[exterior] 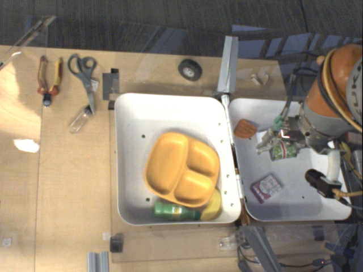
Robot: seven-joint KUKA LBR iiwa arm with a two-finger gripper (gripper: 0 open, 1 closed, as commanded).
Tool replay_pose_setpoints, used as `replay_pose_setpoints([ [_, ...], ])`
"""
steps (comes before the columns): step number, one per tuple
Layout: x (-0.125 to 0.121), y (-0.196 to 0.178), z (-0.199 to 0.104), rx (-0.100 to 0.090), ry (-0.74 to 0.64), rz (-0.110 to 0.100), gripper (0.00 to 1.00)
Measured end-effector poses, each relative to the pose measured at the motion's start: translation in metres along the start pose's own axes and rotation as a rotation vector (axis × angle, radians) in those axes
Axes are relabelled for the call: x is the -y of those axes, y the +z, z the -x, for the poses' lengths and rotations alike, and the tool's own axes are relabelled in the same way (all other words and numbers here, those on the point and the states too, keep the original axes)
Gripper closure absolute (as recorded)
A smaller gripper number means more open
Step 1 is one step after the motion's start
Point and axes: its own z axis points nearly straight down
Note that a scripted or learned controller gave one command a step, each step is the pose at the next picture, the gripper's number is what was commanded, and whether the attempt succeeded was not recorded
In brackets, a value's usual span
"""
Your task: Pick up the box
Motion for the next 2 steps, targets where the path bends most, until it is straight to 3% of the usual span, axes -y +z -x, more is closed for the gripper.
replay_pose_setpoints([
  [1, -0.013, 0.017, -0.051, -0.001, -0.027, -0.001, 1.00],
  [2, 0.008, 0.027, -0.102, -0.002, 0.164, -0.001, 1.00],
])
